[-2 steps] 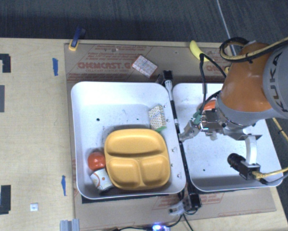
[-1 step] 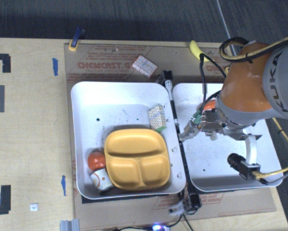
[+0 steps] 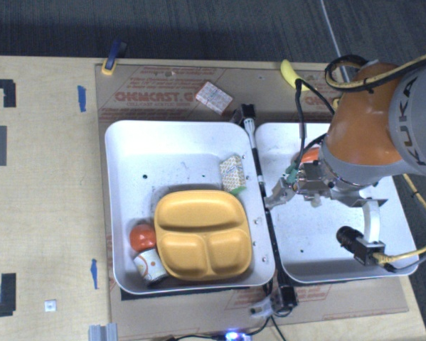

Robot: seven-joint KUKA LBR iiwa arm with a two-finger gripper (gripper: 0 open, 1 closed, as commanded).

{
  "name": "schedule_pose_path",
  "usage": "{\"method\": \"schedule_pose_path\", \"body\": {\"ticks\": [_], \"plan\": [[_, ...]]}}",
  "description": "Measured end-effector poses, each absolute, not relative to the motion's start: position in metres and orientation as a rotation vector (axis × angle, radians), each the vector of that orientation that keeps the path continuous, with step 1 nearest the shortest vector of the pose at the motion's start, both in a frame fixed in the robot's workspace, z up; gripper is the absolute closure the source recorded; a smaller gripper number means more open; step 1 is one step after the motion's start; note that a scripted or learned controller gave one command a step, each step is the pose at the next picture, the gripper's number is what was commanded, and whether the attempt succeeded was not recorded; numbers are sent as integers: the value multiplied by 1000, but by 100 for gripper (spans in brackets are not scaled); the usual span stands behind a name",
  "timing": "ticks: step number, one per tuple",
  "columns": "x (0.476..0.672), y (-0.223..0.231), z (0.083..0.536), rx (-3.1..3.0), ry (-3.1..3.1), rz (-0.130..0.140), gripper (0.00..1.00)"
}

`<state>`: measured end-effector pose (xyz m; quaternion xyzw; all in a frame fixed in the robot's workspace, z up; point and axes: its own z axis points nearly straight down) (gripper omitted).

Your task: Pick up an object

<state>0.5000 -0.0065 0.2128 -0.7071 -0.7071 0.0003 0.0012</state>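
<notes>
Hovering over the right bin [image 3: 326, 265], the gripper [image 3: 280, 194] sits close to the divider between the two bins, with the grey and orange arm [image 3: 365, 130] above it. Whether something is pinched at its tip I cannot tell, because the wrist and cables cover that part.

The objects to choose from lie in the left bin [image 3: 124, 190]. A big yellow divided tray [image 3: 200, 233] takes the middle and front of it. A small orange-red ball [image 3: 142, 237] touches the tray's left side, and a white round toy with orange marks [image 3: 148, 263] is just in front of the ball, in the bin's front-left corner. A small patterned packet [image 3: 232, 172] lies near the bin's right wall, just behind the tray.

In my judgement the packet is the nearest target and is free on its far side. To do it well, the arm should cross the divider, come down straight over the packet, and close on its narrow sides, keeping away from the wall. The tray looks too wide and smooth for a safe grip.
</notes>
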Motion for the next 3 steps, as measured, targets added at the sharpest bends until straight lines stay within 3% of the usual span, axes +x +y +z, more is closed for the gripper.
{"method": "schedule_pose_path", "body": {"ticks": [3], "plan": [[500, -6, 213, -2220, -2220, 1, 0]]}}
